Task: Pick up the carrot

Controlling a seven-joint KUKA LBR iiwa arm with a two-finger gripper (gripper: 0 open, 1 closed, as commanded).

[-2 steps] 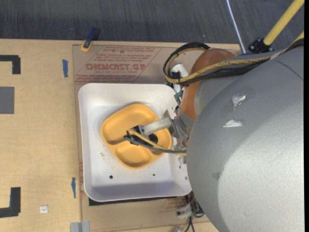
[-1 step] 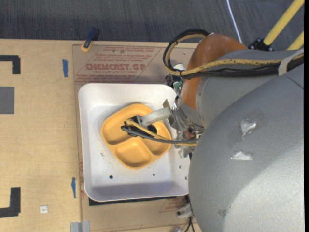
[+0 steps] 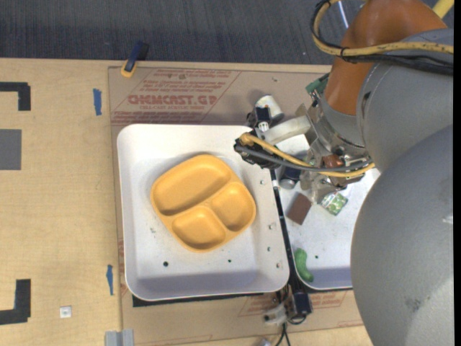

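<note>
Reaching in from three o'clock, the robot's hand (image 3: 317,182) hangs low over the right bin (image 3: 328,265), close to the wall where the two bins meet. Whether it is open or closed cannot be told, because the grey arm (image 3: 403,193) and its wiring cover it from above, and nothing can be seen in its grasp.

An orange band (image 3: 374,42) wraps the arm above the wrist, at about one o'clock. Yellow and black cables (image 3: 288,157) loop off the wrist toward the picture's centre.

No carrot can be picked out with certainty. Below the hand, inside the right bin, lie three small things: a brown block (image 3: 298,209), tilted, near the dividing wall; a pale green speckled piece (image 3: 333,203) just beside it toward three o'clock; and a bright green thing (image 3: 302,265) at about five o'clock, against the bin's near corner.

At centre, the left bin (image 3: 137,215) holds a yellow-orange divided plate (image 3: 203,202) with three compartments, turned at a slant.

Both bins rest on a sheet of brown cardboard (image 3: 173,96) printed with red lettering, which lies on the pale table (image 3: 57,193). At eleven o'clock a small blue and yellow clip (image 3: 134,58) sits at the table's far edge.
</note>
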